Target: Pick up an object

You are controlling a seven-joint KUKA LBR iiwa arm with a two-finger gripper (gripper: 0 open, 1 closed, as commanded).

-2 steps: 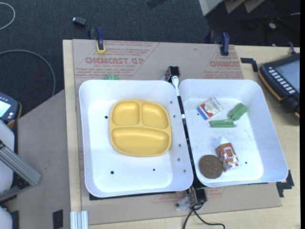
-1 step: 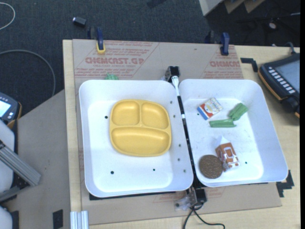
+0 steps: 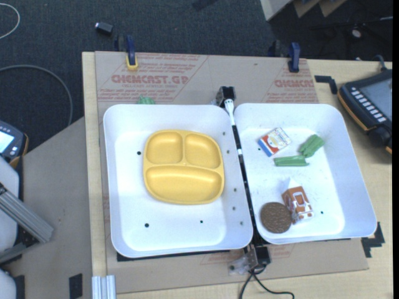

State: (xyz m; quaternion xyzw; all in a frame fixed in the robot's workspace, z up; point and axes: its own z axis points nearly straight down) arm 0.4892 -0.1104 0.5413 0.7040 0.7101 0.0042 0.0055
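The right bin (image 3: 349,167) holds several small objects. A red, white and blue packet (image 3: 274,141) lies near its back left. Two green pieces sit to the right of it: a short chunky one (image 3: 310,145) and a longer flat one (image 3: 290,161). Toward the front lie a round brown disc (image 3: 275,217) and, touching its right side, an orange and white box (image 3: 298,204). The left bin (image 3: 124,185) holds a yellow divided plate (image 3: 184,166) with three compartments.
Both bins rest on a cardboard sheet (image 3: 187,73) clamped at the back by two blue clamps (image 3: 130,50). A black and orange handheld pendant (image 3: 371,104) lies at the right edge. Cables trail off the front of the bench (image 3: 255,273).
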